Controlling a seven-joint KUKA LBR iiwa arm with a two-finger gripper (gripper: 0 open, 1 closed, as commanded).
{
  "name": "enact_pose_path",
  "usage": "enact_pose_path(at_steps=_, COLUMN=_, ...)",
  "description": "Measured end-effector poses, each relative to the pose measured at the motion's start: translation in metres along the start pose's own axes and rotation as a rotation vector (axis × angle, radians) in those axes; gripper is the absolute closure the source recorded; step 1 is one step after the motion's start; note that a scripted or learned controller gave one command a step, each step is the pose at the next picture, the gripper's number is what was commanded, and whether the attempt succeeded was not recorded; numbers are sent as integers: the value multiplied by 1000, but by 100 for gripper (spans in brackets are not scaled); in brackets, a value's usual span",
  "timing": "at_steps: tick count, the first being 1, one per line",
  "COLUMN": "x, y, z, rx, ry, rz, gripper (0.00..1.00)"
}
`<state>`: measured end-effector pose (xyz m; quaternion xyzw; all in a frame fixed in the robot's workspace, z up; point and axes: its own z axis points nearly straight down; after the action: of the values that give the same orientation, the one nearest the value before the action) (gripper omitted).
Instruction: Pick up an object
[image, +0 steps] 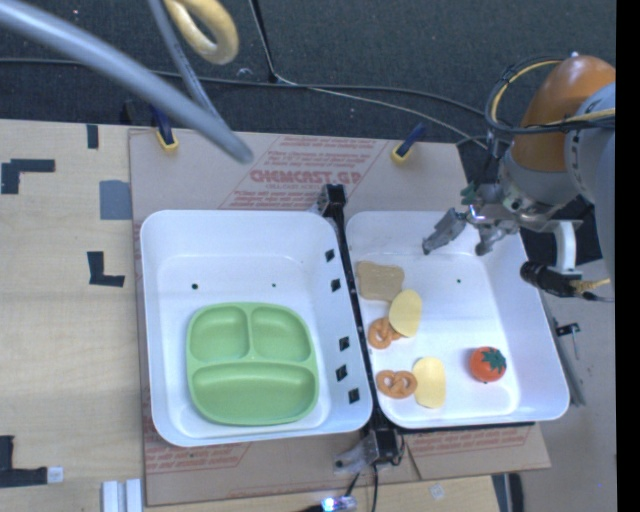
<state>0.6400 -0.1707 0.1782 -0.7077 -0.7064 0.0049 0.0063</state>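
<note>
My gripper (464, 239) hangs over the back of the right bin (530, 335), fingers spread apart with nothing between them. Below it in that bin lie a tan bread slice (379, 279), a pale yellow chip (406, 312), two brown pretzels (380, 333) (397, 383), another pale yellow piece (430, 382) and a red tomato (487, 364) at the front right. The gripper stands apart from all of them, behind and to the right of the bread slice.
The left bin (165, 260) holds a green divided plate (251, 362). A black divider (342, 300) runs between the bins. Both bins rest on a cardboard sheet (300, 170). A grey tube (130, 75) crosses the upper left.
</note>
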Motion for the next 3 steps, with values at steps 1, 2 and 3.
enact_pose_path(at_steps=1, x=0, y=3, z=-10, rx=-14, ry=-2, rz=-3, gripper=0)
enact_pose_path(at_steps=2, x=-2, y=8, z=53, rx=-10, ry=-3, rz=-4, gripper=0)
enact_pose_path(at_steps=3, x=-2, y=10, z=93, rx=-18, ry=-5, rz=-3, gripper=0)
